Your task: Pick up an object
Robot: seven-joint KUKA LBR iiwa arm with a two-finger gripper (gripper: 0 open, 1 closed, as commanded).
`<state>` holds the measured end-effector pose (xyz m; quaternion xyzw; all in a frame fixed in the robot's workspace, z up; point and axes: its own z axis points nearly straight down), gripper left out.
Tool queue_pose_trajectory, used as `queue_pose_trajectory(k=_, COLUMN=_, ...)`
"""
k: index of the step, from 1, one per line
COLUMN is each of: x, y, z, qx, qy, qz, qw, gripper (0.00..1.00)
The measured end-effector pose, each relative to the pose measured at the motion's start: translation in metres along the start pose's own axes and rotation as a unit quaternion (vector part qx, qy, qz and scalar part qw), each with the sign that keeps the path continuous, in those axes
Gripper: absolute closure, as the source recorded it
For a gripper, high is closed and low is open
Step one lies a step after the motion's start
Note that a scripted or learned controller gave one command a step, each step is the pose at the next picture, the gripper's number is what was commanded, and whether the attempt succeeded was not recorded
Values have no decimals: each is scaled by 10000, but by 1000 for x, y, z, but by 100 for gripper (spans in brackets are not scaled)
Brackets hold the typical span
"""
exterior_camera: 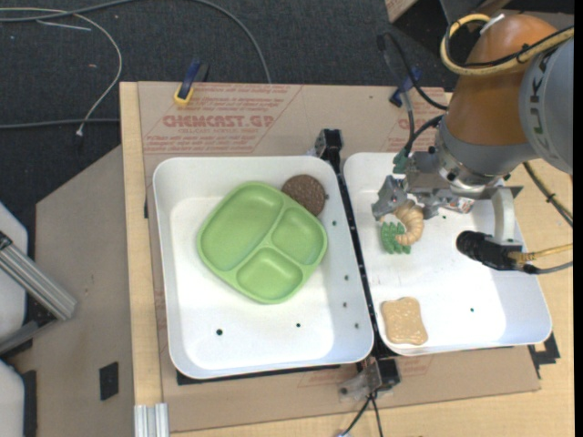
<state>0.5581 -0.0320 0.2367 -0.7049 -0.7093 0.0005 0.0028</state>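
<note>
The end effector [397,204] hangs low over the near-left part of the right bin [510,321], close to the wall that bin shares with the left bin [182,326]. Whether it is open or closed cannot be told from this slant, because the wrist and the orange-banded arm [496,80] cover much of it from above.

Directly under its tip lies a tan curved piece [414,225], possibly a toy shrimp, though it is too small to be sure. A small green piece [393,238] touches that piece on its left. Both sit against the end effector's lower edge, and it is unclear whether either one is actually gripped. They rest on the bin floor just beside the dividing wall, which crowds them on the left.

Further toward the camera in the same bin, well apart from the pair, a slice of toy toast [404,321] lies flat near the front rim.

The left bin holds a green divided plate [262,241] set at an angle, with a brown round disc [304,190] touching its upper right corner.

Both bins stand on a cardboard sheet [137,198] covering the desk. A black clamp [328,143] sits at the far end of the seam between them. A blue clip [189,80] grips the sheet's far edge, and cables [109,35] trail over the dark floor beyond.
</note>
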Motion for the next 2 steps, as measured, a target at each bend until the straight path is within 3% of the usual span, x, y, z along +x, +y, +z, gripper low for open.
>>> queue_pose_trajectory(k=2, x=102, y=6, z=22, qx=-20, qy=-8, qz=3, qw=10000, gripper=100)
